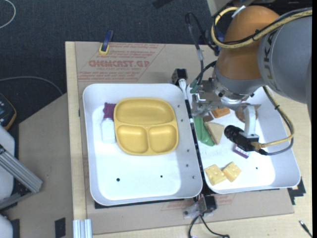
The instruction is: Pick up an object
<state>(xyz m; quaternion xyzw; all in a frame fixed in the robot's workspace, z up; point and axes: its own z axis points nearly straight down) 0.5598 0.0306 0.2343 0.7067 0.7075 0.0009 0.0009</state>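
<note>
The grey arm with its orange band hangs over the right shallow white bin [282, 180], its gripper [214, 114] low at the bin's ten o'clock corner; the wrist hides the jaws, so how they stand cannot be told. Just beneath lie a green elongated plastic piece [202, 131], a pale wedge-shaped piece [216, 130] and a small brown block [219, 113], close together. Toward five o'clock from them rest two yellow cheese-like blocks [223, 172], touching each other. At nine o'clock, the left shallow white bin [138, 185] holds a yellow three-compartment plastic tray [146, 125], with a small white bottle with a purple cap [107, 124] against its nine o'clock edge.
</note>
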